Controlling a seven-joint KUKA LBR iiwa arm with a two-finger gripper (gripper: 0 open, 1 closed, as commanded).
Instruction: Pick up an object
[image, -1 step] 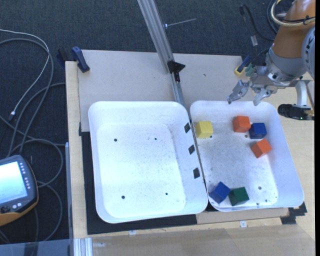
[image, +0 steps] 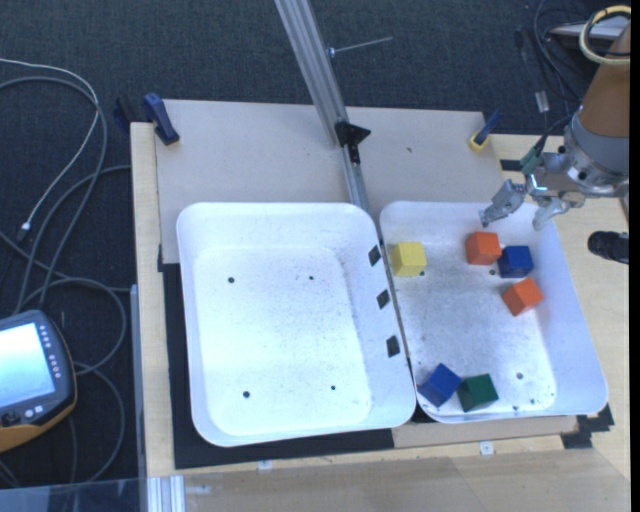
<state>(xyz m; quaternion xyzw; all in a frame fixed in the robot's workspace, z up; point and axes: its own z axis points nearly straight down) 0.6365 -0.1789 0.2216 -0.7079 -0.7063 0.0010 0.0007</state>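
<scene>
A handheld control pendant (image: 28, 375) lies off the bench at far left, beside the left bin (image: 200, 225). In the right bin (image: 575, 345) sit six blocks: a yellow block (image: 407, 258) against the dividing edge, a blue block (image: 439, 383) and a green block (image: 478, 391) near the front, and an orange block (image: 483, 247), a second blue block (image: 515, 261) and a second orange block (image: 521, 295) clustered toward the back. The gripper (image: 522, 207) hovers above the bin's far rim, fingers spread apart and holding nothing. The pick looks to be at the approach stage; next it must descend squarely over one block, likely the nearest orange one.
</scene>
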